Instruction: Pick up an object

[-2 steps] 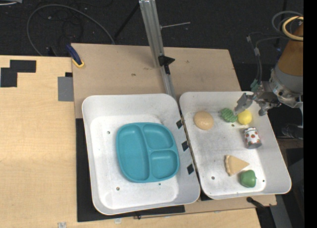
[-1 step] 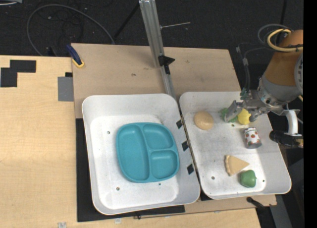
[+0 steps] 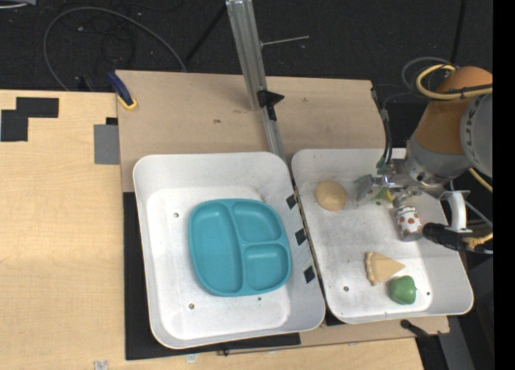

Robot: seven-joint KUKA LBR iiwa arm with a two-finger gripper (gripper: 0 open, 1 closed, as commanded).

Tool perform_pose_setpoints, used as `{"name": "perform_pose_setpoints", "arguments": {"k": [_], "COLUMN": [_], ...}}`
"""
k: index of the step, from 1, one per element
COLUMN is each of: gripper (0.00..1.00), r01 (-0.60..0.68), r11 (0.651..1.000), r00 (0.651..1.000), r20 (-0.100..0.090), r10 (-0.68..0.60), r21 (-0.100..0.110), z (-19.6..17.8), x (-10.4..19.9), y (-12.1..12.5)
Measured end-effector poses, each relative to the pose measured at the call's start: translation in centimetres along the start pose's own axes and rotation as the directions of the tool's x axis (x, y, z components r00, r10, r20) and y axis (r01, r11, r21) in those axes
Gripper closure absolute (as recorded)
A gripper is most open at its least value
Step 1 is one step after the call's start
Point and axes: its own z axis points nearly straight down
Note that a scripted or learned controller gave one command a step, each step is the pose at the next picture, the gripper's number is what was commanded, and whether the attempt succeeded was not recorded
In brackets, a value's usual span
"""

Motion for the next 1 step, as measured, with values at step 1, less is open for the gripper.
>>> {"name": "perform_pose_setpoints", "arguments": {"k": [1], "gripper": [0.00], "r01": [-0.002], "r11": [1.000], "r00": [1.000], "r20": [0.002], "r10": [0.002], "r21": [-0.006], "z": [1.92], "x": [-0.06], "y": [0.04]}}
